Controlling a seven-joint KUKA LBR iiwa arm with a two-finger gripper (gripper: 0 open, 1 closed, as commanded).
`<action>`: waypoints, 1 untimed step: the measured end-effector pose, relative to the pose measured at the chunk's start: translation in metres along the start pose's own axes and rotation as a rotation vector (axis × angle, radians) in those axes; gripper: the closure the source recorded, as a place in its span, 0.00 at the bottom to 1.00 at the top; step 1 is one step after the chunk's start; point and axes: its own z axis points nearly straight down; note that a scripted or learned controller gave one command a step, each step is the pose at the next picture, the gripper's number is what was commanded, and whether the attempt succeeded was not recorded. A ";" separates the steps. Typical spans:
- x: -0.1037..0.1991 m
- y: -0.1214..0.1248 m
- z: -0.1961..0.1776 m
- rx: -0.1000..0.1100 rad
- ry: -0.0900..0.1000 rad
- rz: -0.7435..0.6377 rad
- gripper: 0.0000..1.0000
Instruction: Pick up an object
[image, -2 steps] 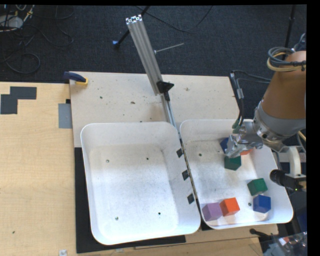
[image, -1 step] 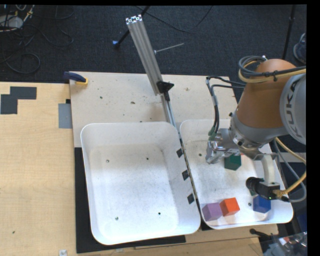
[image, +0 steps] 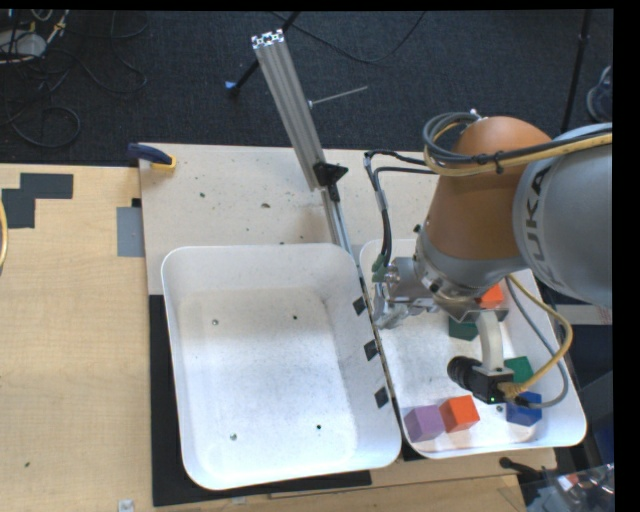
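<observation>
Only readable lettering is "UK" on the grey arm, the rest cut off. The gripper sits by the right bin's left wall, half hidden under the wrist, so no telling if it's spread or clamped. The orange cube and purple cube sit touching at the bin's front.

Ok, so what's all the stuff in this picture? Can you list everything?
shallow white plastic bins: two, white, side by side on the bench, left one, right one
small purple block: one, purple, right bin, near edge
small orange block: one, orange, beside the purple one
green block: one, green, right bin, right side
blue block: one, blue, just below the green one
dark green block: one, dark green, right bin, partly under the arm
silver metal rail: one, silver, slanting down towards the bins
black cables: several, black, floor behind the bench
robot arm: one, grey and orange, over the right bin
gripper: one, metal, above the right bin's left edge
</observation>
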 end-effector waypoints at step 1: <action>0.043 -0.011 0.013 0.002 -0.001 0.002 1.00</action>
